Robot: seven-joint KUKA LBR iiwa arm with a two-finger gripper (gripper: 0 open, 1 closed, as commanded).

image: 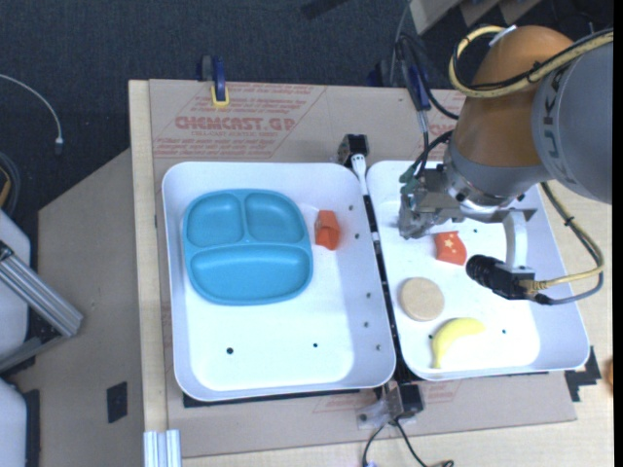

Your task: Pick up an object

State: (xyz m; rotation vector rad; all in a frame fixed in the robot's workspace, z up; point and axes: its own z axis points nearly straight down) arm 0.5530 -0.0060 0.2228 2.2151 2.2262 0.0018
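Observation:
The right bin [555, 343] holds a red block [450, 248], a round tan cookie-like disc [422, 298] and a yellow banana [454, 338]. My gripper [421, 218] hangs over the upper left of that bin, just left of the red block and above the disc. In the left bin [263, 353] lie a blue divided plate [248, 245] and a small orange block [327, 230] beside the plate's right edge.
A black cable connector [498, 275] trails from the arm over the right bin, just right of the disc. The divider rims between the bins run down the middle. A blue clamp [219, 78] holds the board at the back left.

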